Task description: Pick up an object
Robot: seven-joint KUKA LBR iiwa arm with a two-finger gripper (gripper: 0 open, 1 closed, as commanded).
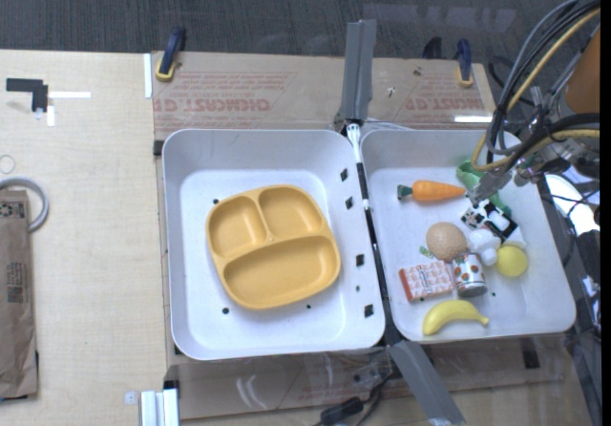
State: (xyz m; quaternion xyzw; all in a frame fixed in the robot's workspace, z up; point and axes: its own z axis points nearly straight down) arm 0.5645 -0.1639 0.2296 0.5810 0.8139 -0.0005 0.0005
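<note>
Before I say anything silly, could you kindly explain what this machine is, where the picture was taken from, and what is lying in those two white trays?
This is a single photo from a camera fixed above a bench, looking down at a slant. The machine is a robot arm reaching in from the right, trailing cables. Its gripper is low over the right bin; I cannot see it holding anything. The left bin holds a yellow divided plate. The right bin holds toy food: a carrot, a brown egg, a small carton, a little can, a lemon, a banana and a black-and-white toy. The job is to pick one object up.
</note>
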